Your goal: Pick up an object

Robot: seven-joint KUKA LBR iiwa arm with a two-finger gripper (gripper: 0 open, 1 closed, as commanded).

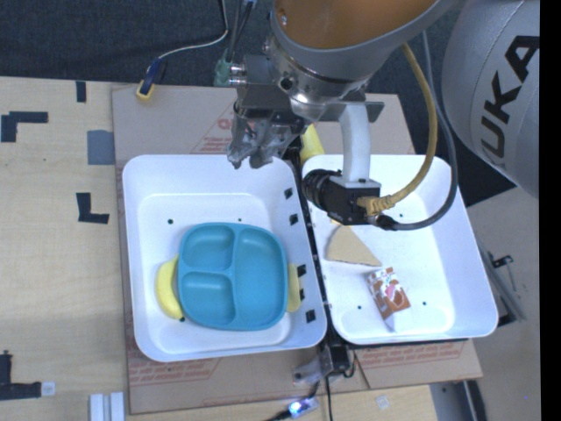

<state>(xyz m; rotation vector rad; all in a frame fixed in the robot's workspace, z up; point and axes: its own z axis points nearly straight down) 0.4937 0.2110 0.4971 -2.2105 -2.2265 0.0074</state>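
Plate (233, 275) in left bin (140, 182)

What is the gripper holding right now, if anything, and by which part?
Nothing visible. The gripper hangs over the far rim of the left bin, apart from the blue tray.

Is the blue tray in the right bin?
No, the blue tray lies in the left bin, while the right bin holds a tan wedge and a small packet.
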